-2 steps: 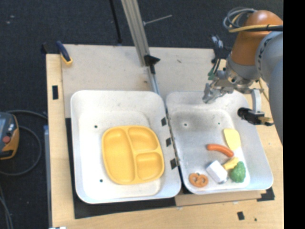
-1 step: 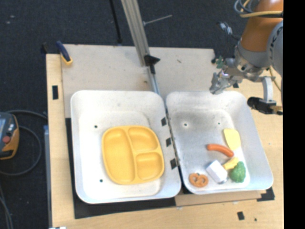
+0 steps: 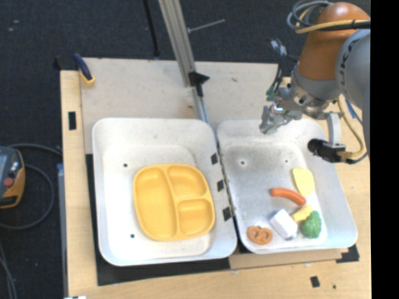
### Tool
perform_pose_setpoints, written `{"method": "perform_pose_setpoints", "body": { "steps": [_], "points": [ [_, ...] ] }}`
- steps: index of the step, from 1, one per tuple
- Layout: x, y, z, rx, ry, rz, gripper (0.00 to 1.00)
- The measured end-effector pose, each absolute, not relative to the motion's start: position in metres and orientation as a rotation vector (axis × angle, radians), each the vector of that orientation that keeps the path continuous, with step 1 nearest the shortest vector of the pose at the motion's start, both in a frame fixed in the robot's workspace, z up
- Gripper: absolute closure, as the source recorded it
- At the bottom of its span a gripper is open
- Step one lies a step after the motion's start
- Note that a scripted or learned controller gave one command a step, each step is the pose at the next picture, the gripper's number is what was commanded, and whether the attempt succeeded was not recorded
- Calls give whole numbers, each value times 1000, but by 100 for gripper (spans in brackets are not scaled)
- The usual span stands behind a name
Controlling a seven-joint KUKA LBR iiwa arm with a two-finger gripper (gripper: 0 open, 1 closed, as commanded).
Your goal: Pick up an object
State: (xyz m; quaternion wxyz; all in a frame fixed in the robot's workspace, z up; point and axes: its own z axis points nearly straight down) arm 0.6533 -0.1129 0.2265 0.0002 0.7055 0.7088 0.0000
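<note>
Arm comes in from the right, orange band (image 3: 327, 27) up top, partly cut by the frame edge. Tool (image 3: 272, 121) sits over the far rim of the right bin (image 3: 262, 167), above its back-left corner; nothing visible between its tips, and whether it is wide or narrow I cannot tell, too small and blurred. All pickable items cluster at the near-right corner of the right bin, well apart from the tool: yellow piece (image 3: 303, 180) nearest the right wall, orange-red sausage-like item (image 3: 288, 195) just beside it, white block (image 3: 283, 223) below that, touching or nearly touching a small yellow bit (image 3: 302, 213) mostly hidden between its neighbours, green broccoli-like item (image 3: 311, 224) at the right wall, brown pretzel shape (image 3: 259, 234) by the near rim. Exact identity of the small items is hard to make out. A black fitting with cable (image 3: 326, 149) overhangs the right bin's right rim. Left of the right bin, the left bin (image 3: 112, 142) holds a yellow 3-compartment tray (image 3: 174, 201). A slanted metal rail (image 3: 179, 36) crosses the surface (image 3: 131, 86) behind the bins, its lower end hidden at the gap between them.
</note>
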Motion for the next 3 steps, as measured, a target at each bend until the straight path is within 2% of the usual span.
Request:
{"method": "perform_pose_setpoints", "body": {
  "steps": [1, 3],
  "points": [
    [638, -65, 219, 2216, 2227, 0, 100],
    [611, 36, 243, 2213, 2230, 3, 100]
  ]
}}
